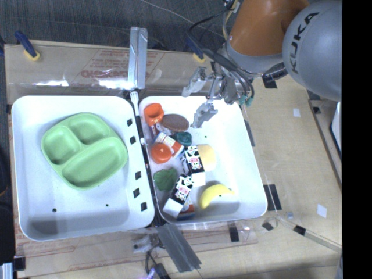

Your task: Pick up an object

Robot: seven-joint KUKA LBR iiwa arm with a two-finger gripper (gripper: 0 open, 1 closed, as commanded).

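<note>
Grey KUKA-lettered arm [314, 39], orange band, black cables, metal tool [200, 100].

Right bin [251, 173]: its right half is lying bare, giving open passage from the right.
Left edge clutter: orange cup [153, 113], brown disc [175, 122], cow-patterned cartons [194, 160] and banana [213, 195] are crowding together, touching.
Left bin [26, 156]: green divided plate [85, 150] is taking up the middle; bare floor is showing below it.
Divider [141, 156]: standing between bins.
</note>
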